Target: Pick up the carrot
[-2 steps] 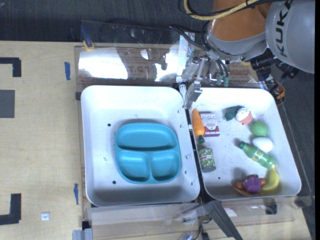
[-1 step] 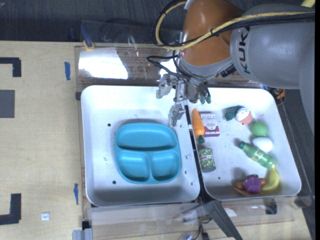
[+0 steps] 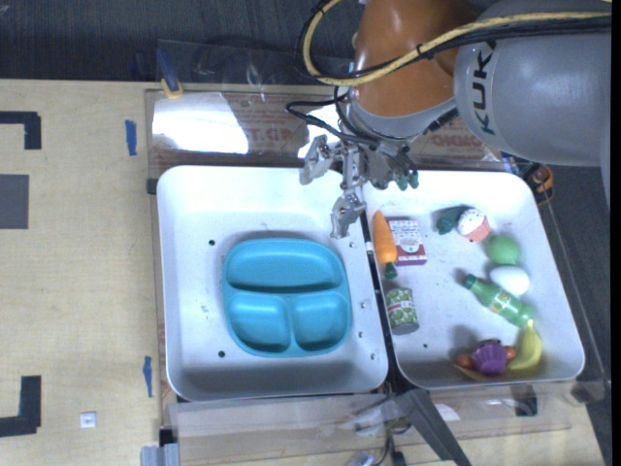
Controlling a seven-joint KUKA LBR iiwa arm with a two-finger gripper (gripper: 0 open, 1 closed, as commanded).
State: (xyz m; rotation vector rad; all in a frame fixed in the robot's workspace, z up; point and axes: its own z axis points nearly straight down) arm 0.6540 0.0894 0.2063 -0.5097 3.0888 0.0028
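Note:
The carrot [image 3: 385,239] is a short orange piece lying lengthwise at the left edge of the right bin [image 3: 553,260], against the divider between the bins. A red and white box [image 3: 408,241] touches its right side. My gripper [image 3: 344,214] hangs over the back right corner of the left bin [image 3: 184,260], just left of the divider. It is a little left of the carrot's top end, apart from it, with nothing seen in it. The orange wrist band and grey arm lie behind it at the top right.
A blue divided plate [image 3: 286,294] lies in the left bin. The right bin also holds a green can [image 3: 400,309], a green bottle [image 3: 500,299], a green ball [image 3: 503,250], a white egg [image 3: 511,280], a banana [image 3: 529,348] and a purple item [image 3: 490,357].

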